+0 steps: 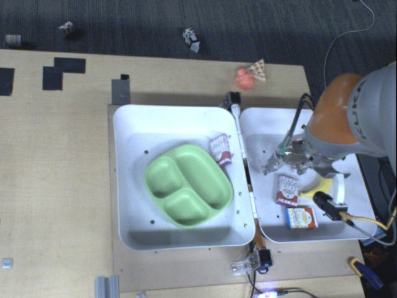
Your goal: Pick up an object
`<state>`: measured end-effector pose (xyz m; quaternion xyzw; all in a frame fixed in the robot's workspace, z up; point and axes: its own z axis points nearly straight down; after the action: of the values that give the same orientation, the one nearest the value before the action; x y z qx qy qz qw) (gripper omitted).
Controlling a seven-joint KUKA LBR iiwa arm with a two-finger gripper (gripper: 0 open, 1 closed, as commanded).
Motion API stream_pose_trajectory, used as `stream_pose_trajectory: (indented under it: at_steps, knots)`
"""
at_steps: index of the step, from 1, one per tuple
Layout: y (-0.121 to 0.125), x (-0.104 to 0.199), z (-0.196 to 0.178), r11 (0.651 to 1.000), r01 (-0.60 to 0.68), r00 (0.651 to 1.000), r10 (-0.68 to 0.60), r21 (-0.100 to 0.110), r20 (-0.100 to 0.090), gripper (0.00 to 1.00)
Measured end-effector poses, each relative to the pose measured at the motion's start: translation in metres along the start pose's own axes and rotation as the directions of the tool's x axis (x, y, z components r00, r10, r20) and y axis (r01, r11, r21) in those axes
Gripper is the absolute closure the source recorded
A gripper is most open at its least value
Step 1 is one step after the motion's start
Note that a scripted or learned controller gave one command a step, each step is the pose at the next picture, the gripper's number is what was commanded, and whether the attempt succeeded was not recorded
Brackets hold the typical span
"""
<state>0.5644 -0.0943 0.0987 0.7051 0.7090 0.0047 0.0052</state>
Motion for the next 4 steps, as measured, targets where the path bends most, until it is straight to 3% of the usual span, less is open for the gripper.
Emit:
stream_pose_trajectory:
  at_steps: [1,2,3,4]
  knots:
    - [0.001,0.001,-0.011,1.0,0.002,1.0,-0.002,-0.004,0.0,1.0]
    - [0.001,0.001,-0.011,1.0,0.003,1.0,-0.003,-0.003,0.0,0.0]
    - [-0.048,0.001,0.011,1.0,-0.004,1.0,0.004,0.003,0.001,0.0]
    - [-0.046,0.002,-0.001,1.0,-0.003,1.0,0.003,-0.003,0.001,1.0]
